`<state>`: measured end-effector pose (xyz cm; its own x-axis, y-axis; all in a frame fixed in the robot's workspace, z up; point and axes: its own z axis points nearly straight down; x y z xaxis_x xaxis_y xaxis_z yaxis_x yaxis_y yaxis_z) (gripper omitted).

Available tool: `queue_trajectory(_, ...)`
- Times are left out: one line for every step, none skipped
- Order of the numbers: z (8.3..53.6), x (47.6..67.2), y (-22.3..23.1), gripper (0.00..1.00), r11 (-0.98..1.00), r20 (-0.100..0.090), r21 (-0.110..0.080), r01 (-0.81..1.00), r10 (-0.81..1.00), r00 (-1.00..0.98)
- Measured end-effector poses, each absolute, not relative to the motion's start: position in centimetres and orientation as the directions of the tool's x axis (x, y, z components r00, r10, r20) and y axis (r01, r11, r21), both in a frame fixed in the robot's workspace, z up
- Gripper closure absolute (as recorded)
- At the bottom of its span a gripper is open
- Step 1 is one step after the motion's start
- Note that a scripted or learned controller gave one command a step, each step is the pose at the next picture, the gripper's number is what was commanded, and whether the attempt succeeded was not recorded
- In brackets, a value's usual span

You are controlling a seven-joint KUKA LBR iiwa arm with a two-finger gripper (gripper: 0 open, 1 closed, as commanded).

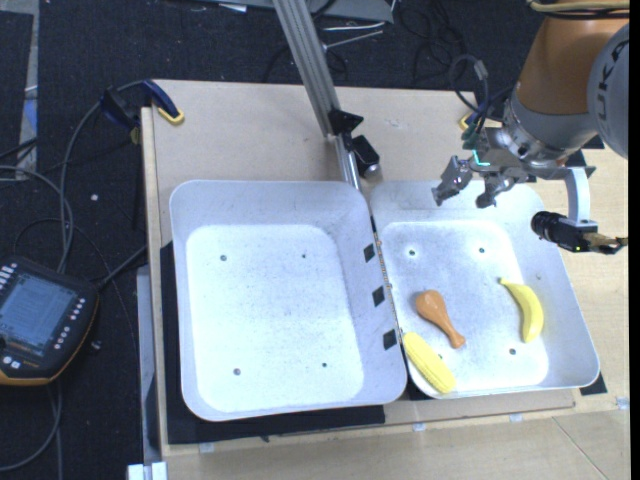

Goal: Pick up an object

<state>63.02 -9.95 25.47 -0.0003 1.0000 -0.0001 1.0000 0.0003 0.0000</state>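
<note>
Three objects lie in the right bin (pixel 480 243): an orange toy drumstick (pixel 440 316) near the middle, a yellow banana (pixel 527 310) toward the right wall, and a yellow corn cob (pixel 428 363) against the front left rim. My gripper (pixel 468 188) hangs above the far edge of this bin, well behind all three. Its two dark fingers (pixel 447 185) stand apart, open, with nothing between them.
The left bin (pixel 200 208) sits beside the right one, sharing a middle rim. A slanted metal pole (pixel 312 63) rises from the bench behind the bins. A blue clamp (pixel 152 98) grips the far left corner. A teach pendant (pixel 35 318) lies off the bench's left side.
</note>
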Motion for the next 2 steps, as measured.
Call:
queue_trajectory(25.5, 63.0, -10.0, 0.00, 0.000, 0.000, 0.000, 1.000, 1.000, 0.000)
queue_trajectory(19.4, 62.6, -10.5, 0.00, 0.000, 0.000, -0.005, 1.000, 1.000, 0.000)
